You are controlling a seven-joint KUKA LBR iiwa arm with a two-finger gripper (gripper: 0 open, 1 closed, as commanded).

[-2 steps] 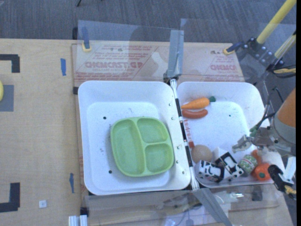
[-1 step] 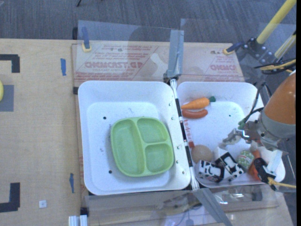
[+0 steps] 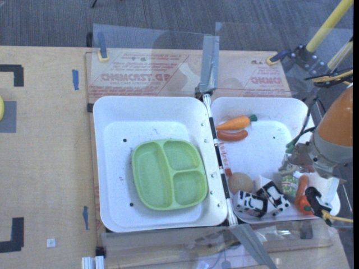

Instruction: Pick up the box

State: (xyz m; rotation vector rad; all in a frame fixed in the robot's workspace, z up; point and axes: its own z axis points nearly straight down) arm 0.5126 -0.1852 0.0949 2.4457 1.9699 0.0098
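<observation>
Right bin [image 3: 261, 106]: cow toy [image 3: 259, 202], carrot [image 3: 234, 122] | left bin [image 3: 112, 116]: green tray [image 3: 169, 174]

Even, bright overhead light; soft, slightly low-resolution picture.
The 2 white bins [image 3: 112, 116] glare faintly and cast thin shadows; clear panels [image 3: 151, 49] carry pale reflections; the arm [image 3: 339, 128] at the edge looks blurred.

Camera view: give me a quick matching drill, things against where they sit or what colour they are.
Things:
1. divided plate
2. carrot
3. cow-patterned toy
4. arm's band

Descriptions:
A. black and white, near the right bin's front edge
B. green, in the left bin
C. orange, at the view's right edge
D. at the back of the right bin, green-tipped

Pairs: 1-B, 2-D, 3-A, 4-C
</observation>
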